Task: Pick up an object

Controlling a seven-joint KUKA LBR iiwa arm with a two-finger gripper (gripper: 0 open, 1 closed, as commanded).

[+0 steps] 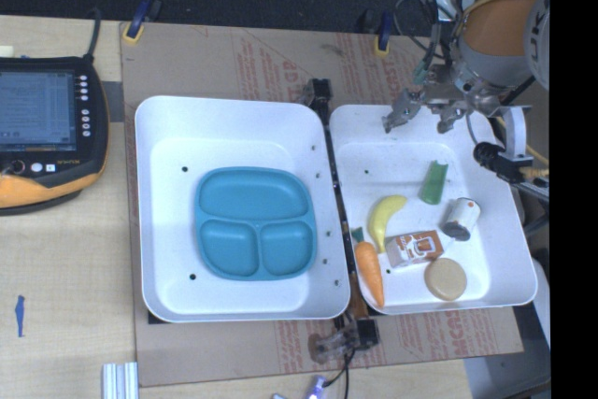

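Gripper (422,114) open, empty, over far rim of right bin (360,131).
Below it at 6 o'clock: green block (434,182), banana (384,217), carrot (369,275), carton (415,249), can (460,218), round disc (446,278). Blue tray (254,222) in left bin (163,201), at 8 o'clock.

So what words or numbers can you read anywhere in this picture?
None can be read.
Cardboard sheet: red printing, too faint to read.
Small carton: a label, too blurred.
Handheld screen: lines of text, too small.
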